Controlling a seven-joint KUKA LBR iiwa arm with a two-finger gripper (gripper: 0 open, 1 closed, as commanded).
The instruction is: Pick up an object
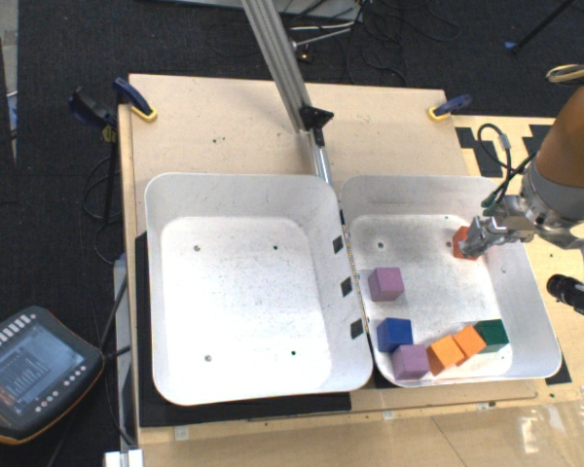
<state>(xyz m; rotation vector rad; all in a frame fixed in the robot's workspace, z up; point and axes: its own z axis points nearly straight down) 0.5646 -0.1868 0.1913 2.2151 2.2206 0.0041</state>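
Red block (460, 242) sits near the right bin's (526, 290) far right wall, right at my jaws (473, 240). My arm (565, 163) reaches in from the right, wrist bent low over that bin. Whether the jaws are open or gripping, I cannot tell. Chunky matte cubes lie on speckled white plastic: two purple, one blue, two orange, one green. Beside it, the left bin (175, 261), on the pale wooden worktop (224, 115).

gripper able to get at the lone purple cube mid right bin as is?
Probably yes. The purple cube sits apart from the other blocks on bare floor of the right bin, nothing over it. The gripper is in the same bin, by a red block near the far wall.
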